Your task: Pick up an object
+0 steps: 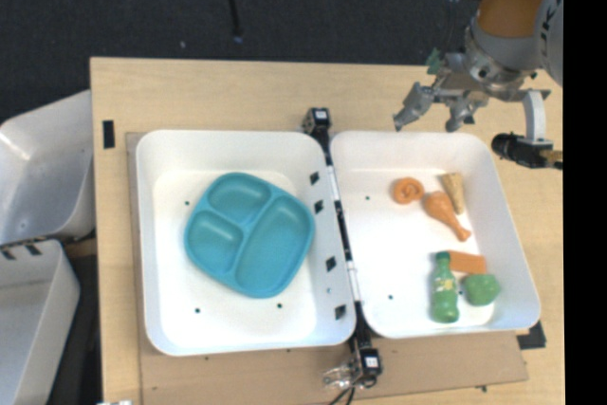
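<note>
Jaws spread open and holding nothing, the grey two-finger gripper [434, 112] hangs above the far rim of the right shallow white bin [379, 232]. Inside lie small plastic toy foods: an orange coiled piece [408, 192], a tan drumstick [446, 213], a green bottle [443, 288]. They look light, stiff and a little slick; the drumstick's narrow shank seems the surest place to pinch. A blue compartment plate [248, 233] fills the left bin.

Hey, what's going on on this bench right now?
A robot arm is set to pick something up. Its claw hangs open above the far edge of the right bin, holding nothing. That bin holds toy food: a drumstick, a green bottle and more. The left bin holds a blue tray.
</note>
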